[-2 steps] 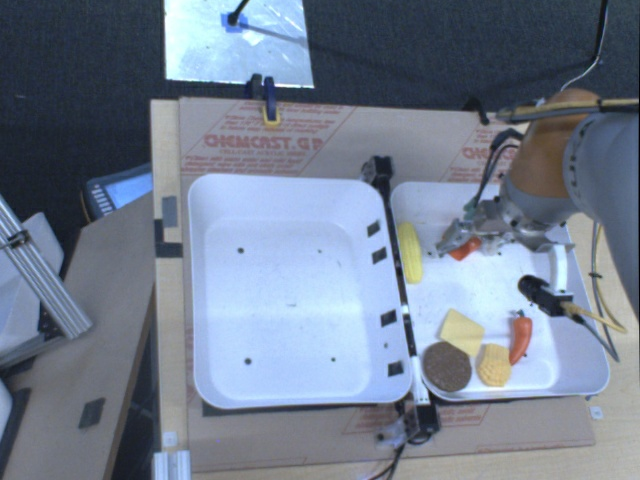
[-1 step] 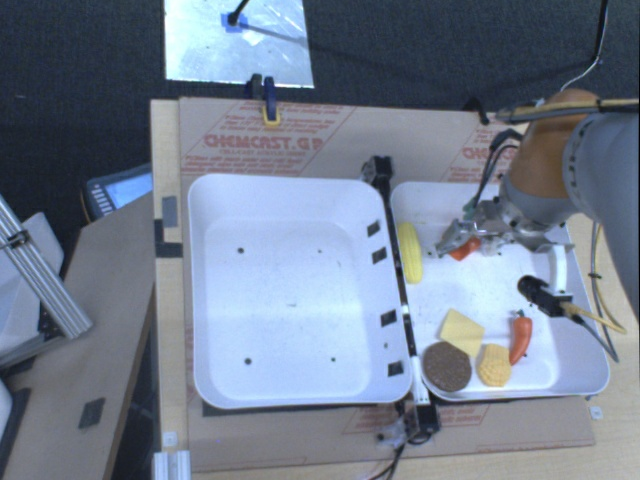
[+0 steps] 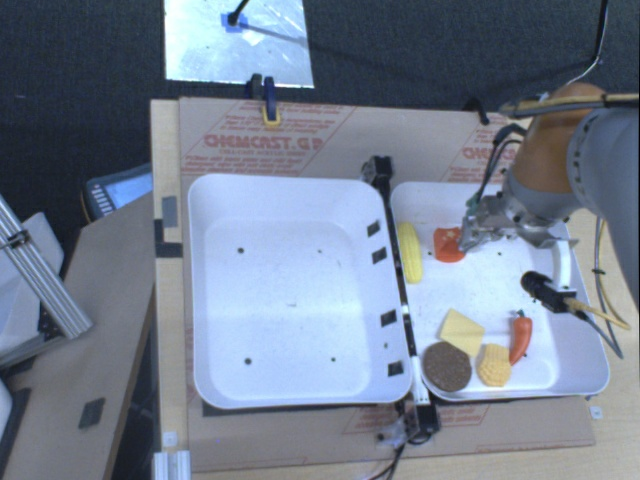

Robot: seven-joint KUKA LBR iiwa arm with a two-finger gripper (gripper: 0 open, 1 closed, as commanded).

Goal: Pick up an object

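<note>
My gripper (image 3: 471,230) is low in the right bin (image 3: 580,373), near its back half. A small red-orange object (image 3: 446,245) lies right against the gripper's left side, and part of it is hidden by the gripper. A yellow corn cob (image 3: 409,252) lies along the bin's left wall, a little left of the red-orange object. Toward the front of the bin sit a yellow cheese wedge (image 3: 461,330), a brown round cookie (image 3: 446,366), a tan waffle piece (image 3: 493,364) and a red pepper (image 3: 520,337).
The left bin (image 3: 205,268) stands beside the right one, with a black-clipped divider (image 3: 390,258) between them. The arm's grey body and orange band (image 3: 560,158) hang over the right bin's back right corner. A shiny sheet (image 3: 238,26) lies beyond the bench.
</note>
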